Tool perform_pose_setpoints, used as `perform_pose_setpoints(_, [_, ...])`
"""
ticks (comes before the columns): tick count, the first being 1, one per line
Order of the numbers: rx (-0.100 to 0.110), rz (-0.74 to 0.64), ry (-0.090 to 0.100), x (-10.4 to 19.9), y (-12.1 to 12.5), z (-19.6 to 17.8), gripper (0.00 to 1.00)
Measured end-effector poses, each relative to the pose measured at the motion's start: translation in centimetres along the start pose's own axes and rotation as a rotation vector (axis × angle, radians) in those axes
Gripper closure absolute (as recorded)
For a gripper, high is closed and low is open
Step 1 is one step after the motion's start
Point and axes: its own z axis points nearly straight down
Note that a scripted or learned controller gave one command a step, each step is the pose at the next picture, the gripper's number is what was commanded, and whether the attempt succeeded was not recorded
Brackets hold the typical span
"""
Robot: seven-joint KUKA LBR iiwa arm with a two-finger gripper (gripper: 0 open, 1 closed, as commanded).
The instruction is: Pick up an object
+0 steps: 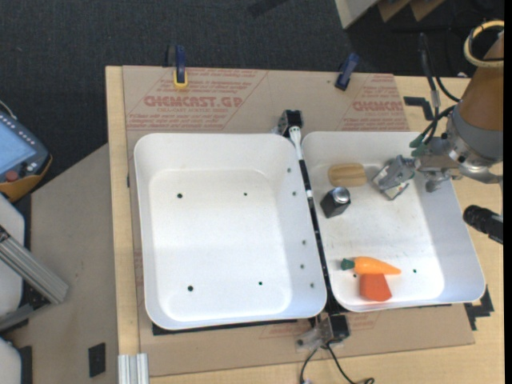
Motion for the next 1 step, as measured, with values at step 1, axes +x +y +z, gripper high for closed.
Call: perform_pose_setpoints(1, [-0.012, -0.013, 0.004, 11.22, -2.96, -9.51, 0.00])
